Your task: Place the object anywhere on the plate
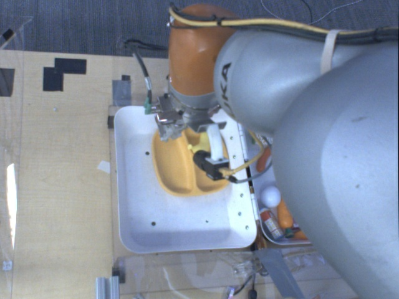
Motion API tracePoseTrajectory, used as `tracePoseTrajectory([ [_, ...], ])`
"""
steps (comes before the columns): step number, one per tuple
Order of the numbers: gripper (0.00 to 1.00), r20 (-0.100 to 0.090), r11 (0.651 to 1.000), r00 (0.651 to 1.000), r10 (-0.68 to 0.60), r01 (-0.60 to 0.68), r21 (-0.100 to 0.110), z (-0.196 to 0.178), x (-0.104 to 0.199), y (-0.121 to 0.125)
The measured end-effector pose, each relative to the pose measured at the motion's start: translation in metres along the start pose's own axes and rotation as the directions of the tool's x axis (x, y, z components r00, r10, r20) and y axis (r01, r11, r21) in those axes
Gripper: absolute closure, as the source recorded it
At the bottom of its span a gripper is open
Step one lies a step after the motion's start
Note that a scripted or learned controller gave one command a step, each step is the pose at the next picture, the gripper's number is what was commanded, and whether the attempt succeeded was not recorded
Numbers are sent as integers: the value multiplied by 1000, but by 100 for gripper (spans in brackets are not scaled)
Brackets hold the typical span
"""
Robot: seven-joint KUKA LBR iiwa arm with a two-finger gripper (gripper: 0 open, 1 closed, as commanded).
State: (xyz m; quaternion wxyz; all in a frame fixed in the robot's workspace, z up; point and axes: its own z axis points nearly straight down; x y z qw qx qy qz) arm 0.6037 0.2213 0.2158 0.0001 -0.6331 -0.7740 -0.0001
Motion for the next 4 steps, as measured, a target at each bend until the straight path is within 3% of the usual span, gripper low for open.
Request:
tracePoseTrajectory([
  [1,100,-1,1000,1000,30,-30,-2,-14,-3,-6],
  [2,100,-1,933,933,359,-359,-4,-124,-18,6],
  [3,100,1,879,879,476,-476,1,21,-43,-94],
  [4,100,-2,870,870,494,-494,-3,-64,-8,-19],
])
